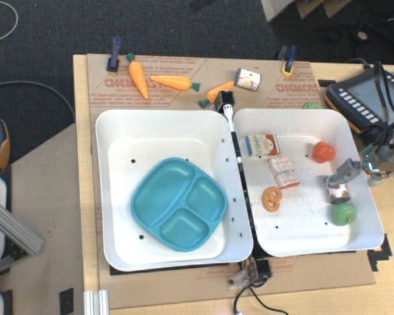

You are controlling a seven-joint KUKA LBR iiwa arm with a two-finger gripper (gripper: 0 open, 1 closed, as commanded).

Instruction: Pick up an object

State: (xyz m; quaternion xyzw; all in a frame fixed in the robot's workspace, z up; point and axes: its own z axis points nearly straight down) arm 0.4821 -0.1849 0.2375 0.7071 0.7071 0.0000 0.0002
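Note:
The right bin holds several small objects. A red, white and blue carton lies near its back left. Just in front of it is a red-and-white checked packet, and a brown pretzel lies nearer the front. A red tomato sits toward the back right. A green apple rests at the front right, touching a small red-and-white can. A grey angular piece lies just behind the can, reaching toward the bin's right rim.
The left bin holds a blue divided plate. Behind the bins, toy carrots and a small cup lie on the cardboard. A black keypad device and cables sit at the right.

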